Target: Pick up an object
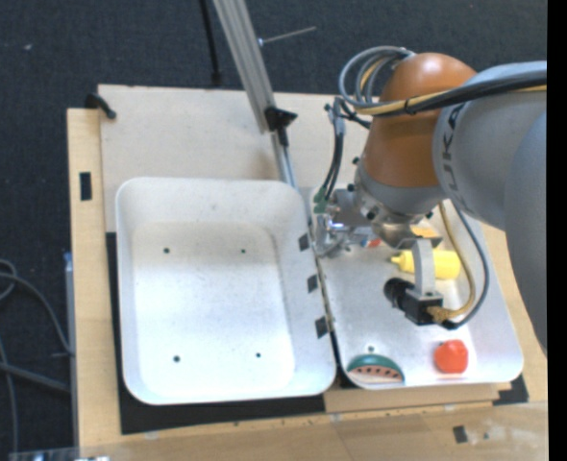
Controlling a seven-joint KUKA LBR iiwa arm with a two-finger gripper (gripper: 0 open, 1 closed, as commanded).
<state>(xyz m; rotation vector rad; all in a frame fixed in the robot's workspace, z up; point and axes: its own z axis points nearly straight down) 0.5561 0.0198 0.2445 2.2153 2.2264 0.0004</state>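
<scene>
The grey robot arm with its orange wrist band (413,133) reaches in from the right and hangs over the far part of the right-hand shallow white plastic bin (360,305). Its metal claw (333,230) sits low at that bin's far left corner, just beside the rims where it meets the left-hand shallow white plastic bin (216,286). The wrist covers the claw from above, so it cannot be told whether it is spread or pressed together, and nothing can be seen pinched in it. The loose things all lie in the right bin, on the near and right side of the claw. A round red-orange plastic ball-like piece (450,356) rests near the bin's near right corner, well apart from the claw. A toy watermelon slice with a green rind and red flesh (375,371) lies against the near rim, almost straight toward the camera from the claw and also apart from it. A yellow plastic piece (444,262) lies to the claw's right, partly hidden beneath the wrist. Both bins sit on a pale wooden bench (168,133), and a slanted silver aluminium rail (245,46) rises behind them.
</scene>
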